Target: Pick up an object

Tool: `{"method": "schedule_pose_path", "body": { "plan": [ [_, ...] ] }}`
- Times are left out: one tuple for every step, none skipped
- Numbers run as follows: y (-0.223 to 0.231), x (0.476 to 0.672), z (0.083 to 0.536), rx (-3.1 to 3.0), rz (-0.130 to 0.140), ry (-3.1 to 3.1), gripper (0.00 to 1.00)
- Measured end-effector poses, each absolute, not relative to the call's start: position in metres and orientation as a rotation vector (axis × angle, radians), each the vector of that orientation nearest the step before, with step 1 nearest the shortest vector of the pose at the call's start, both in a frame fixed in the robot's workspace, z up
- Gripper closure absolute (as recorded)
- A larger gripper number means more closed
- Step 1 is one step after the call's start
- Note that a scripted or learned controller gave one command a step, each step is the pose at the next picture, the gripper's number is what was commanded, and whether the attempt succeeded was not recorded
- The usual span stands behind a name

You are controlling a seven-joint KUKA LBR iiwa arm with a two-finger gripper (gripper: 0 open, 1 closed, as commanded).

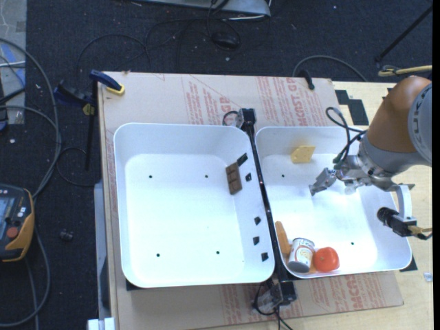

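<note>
My gripper (322, 183) hangs over the middle of the right bin (385, 215), its fingers pointing left and down with nothing visible between them. A yellow sponge-like piece (302, 154) lies near the bin's back wall, up and left of the gripper. At the bin's front left corner sit a small can (300, 253), a red tomato-like ball (326, 258) and an orange carrot-like stick (282, 237). A brown chocolate-bar-like block (234, 179) leans on the right wall of the left bin (137, 184).
A black divider strip (258, 184) with clips runs between the two bins. Both stand on a cardboard sheet (206, 95). A blue and yellow clamp (106, 82) sits at the board's back left corner. Cables lie on the dark floor around the bench.
</note>
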State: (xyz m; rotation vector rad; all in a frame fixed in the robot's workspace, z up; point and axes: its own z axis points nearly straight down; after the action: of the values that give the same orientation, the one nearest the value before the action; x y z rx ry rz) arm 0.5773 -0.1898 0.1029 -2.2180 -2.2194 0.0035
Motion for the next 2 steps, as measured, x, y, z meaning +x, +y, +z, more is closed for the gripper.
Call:
{"method": "schedule_pose_path", "body": {
  "plan": [
    [-0.19,0.579,0.116,-2.221,-0.001,-2.223,1.0],
    [-0.19,0.577,0.179,-2.224,-0.004,-2.225,1.0]
  ]
}}
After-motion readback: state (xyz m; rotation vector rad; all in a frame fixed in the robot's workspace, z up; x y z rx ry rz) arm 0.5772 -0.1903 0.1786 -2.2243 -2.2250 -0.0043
